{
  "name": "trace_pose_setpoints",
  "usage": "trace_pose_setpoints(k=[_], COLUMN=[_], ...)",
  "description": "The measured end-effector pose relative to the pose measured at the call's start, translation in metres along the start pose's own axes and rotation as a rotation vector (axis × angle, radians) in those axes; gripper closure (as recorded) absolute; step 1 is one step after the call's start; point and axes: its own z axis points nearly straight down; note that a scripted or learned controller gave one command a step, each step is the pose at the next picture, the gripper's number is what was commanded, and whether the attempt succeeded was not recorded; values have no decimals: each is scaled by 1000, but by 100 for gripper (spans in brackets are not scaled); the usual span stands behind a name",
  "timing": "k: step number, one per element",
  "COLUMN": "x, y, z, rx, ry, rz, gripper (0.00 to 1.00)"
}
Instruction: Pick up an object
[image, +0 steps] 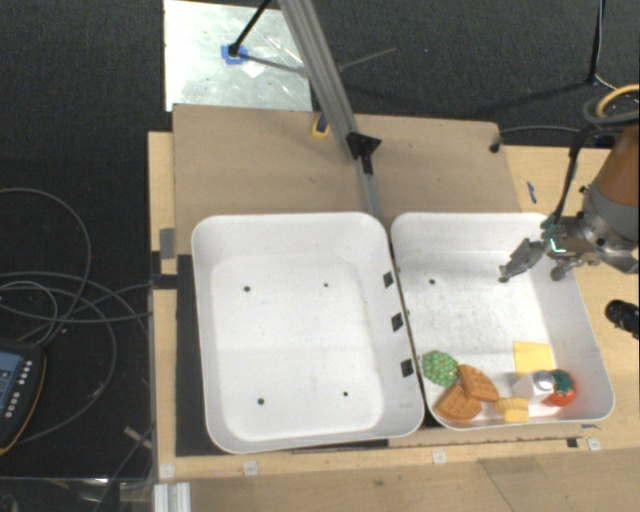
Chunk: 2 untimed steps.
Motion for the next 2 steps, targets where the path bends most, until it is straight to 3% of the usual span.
trace_pose_setpoints(k=[1,2], x=[0,-9], y=[1,-4], z=[-2,52], rx=[-4,1], ry=[-1,-1], rz=[0,4], gripper=[0,0])
